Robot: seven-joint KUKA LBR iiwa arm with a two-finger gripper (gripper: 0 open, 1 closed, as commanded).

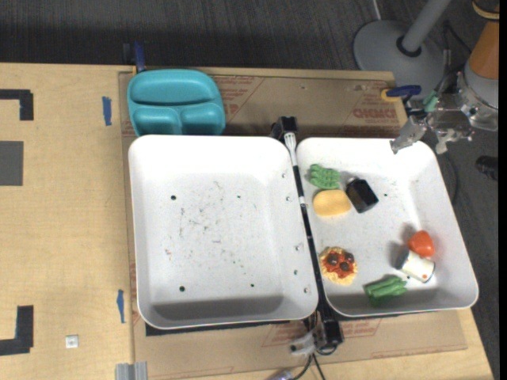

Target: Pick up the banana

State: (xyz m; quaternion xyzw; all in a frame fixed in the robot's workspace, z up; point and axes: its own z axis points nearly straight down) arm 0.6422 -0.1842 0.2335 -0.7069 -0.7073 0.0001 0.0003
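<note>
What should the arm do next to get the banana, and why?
Probably bring the tool down-left across the right bin toward the yellow banana. The tool hangs at the bin's far right corner, apart from everything, while the banana lies near the bin's left wall between a green toy and a black block, so the approach needs care.

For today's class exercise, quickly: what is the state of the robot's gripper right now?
Gripper: over the right bin's far corner; whether open or closed cannot be told. The yellow banana lies in the bin, apart from it.
</note>
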